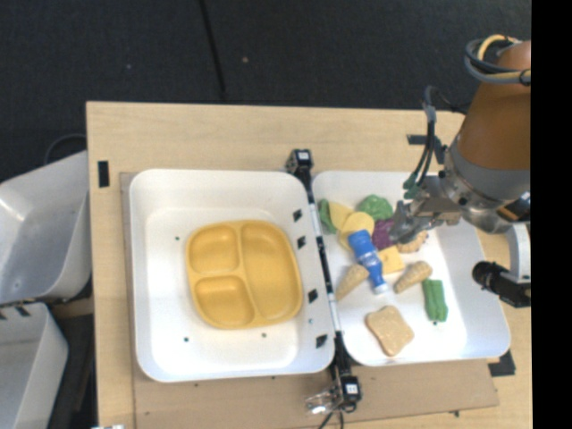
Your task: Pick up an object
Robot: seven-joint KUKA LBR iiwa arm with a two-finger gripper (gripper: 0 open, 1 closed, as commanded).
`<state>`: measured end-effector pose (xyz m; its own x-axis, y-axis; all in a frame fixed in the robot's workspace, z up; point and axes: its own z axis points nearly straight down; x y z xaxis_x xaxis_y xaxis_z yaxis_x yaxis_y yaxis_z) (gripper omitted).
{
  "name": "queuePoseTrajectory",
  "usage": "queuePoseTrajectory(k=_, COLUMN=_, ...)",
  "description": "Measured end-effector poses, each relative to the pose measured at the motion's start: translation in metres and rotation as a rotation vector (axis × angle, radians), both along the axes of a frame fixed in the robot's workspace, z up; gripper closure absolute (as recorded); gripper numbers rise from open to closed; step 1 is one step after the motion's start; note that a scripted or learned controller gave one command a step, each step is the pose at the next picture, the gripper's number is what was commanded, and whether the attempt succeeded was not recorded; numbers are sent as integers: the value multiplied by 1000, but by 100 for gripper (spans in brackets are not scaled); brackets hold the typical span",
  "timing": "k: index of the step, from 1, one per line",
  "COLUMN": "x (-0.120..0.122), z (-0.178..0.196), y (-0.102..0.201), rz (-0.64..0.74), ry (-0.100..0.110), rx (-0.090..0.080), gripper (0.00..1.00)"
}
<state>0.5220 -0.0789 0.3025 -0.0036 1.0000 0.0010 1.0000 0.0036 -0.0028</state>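
— What does the bench carry?

— Two shallow white bins side by side on a pale wooden bench. The left bin holds a yellow plastic plate with three compartments, lying flat near its middle. The right bin holds a heap of toy food.

— Which pieces?

— A blue plastic bottle with a white cap lies tilted at the centre of the heap, cap toward the near edge. Beside it are a green leafy lettuce piece, a small green wedge by the divider, a purple piece, and yellow pieces touching the bottle. Nearer the camera lie a tan slice of toast, a green pod-like piece, and two beige wedges (one right of the bottle, one left of it).

— And the arm?

— The grey arm with an orange band reaches in from the right, low over the right bin. Its gripper hangs at the purple piece, just right of the bottle's upper end; whether it touches either cannot be told. The dark fingers blur into the heap, so how wide the claw stands cannot be told.
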Motion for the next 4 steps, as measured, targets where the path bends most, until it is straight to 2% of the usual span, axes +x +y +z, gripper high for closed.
queuePoseTrajectory(k=1, x=-33, z=36, y=12, rz=0, ry=-6, rx=-1, gripper=100)
queuePoseTrajectory(k=2, x=1, z=7, y=69, rz=0, ry=-3, rx=-2, gripper=100)
queuePoseTrajectory(k=3, x=0, z=71, y=130, rz=1, ry=-6, rx=-1, gripper=100)
queuePoseTrajectory(k=4, x=-1, z=69, y=128, rz=-2, ry=-3, rx=-2, gripper=0)
